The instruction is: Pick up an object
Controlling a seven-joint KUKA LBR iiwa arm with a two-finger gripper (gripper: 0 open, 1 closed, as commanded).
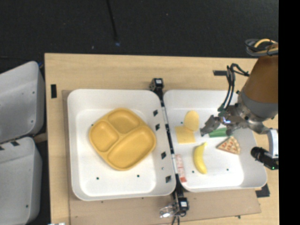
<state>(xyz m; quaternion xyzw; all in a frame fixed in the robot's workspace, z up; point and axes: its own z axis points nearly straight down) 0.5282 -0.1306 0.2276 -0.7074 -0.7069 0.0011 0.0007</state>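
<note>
The toy food lies in the right bin point(234, 182), and any piece of it could be the thing to pick up. A yellow banana point(200, 158) lies near the middle of that bin, pointing up and down the picture. Just above it is a flat yellow square point(185, 135), like a slice of cheese. A round yellow piece point(191, 119) touches the top of that square. A pizza slice point(229, 146) lies to the right of the banana, a little apart from it. A small green thing point(217, 133) lies just above the pizza slice, and the arm hides part of it.

The claw point(212, 125) is low over the right bin, right beside the green thing and close to the round yellow piece. It is too dark and small to see well, so I cannot tell whether it is open or closed. Nothing can be seen between its tips.

The arm point(261, 86) comes in from the right, grey with an orange part higher up.

The left bin point(79, 182) holds a yellow plate point(123, 138) with three parts. Both bins sit side by side on a light wood surface point(117, 69).
</note>
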